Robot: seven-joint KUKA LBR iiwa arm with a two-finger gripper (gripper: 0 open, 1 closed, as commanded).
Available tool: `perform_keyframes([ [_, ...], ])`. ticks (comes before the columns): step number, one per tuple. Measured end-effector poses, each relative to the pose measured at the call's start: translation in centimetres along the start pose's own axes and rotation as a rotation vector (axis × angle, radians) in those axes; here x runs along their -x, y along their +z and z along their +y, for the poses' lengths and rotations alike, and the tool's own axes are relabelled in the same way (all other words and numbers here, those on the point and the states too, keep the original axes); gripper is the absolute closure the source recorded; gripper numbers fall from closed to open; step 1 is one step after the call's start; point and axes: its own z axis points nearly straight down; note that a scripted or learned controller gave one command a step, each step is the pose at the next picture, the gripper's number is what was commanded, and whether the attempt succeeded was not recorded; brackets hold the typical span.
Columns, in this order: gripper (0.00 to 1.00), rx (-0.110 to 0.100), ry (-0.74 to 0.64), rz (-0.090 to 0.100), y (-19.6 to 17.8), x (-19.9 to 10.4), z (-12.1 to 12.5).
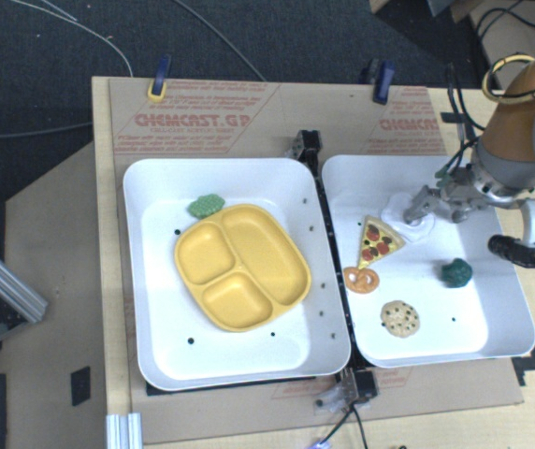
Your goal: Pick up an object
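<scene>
I had the gripper (pixel 419 215) low in the right bin (pixel 501 340), upper-middle, just above the pizza slice (pixel 380 241); jaw state unclear; next: descend, close.

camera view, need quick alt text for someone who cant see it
A grey robot arm's gripper hovers low in the right white bin, just above a pizza slice toy, with a pretzel, cookie and dark green lump nearby. The left bin holds a yellow divided plate and a green piece.
</scene>
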Motion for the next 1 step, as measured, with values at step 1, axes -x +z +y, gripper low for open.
perform_keyframes([
  [1,1.0,0.008,-0.001,-0.004,-1.44,0.06,0.21],
])
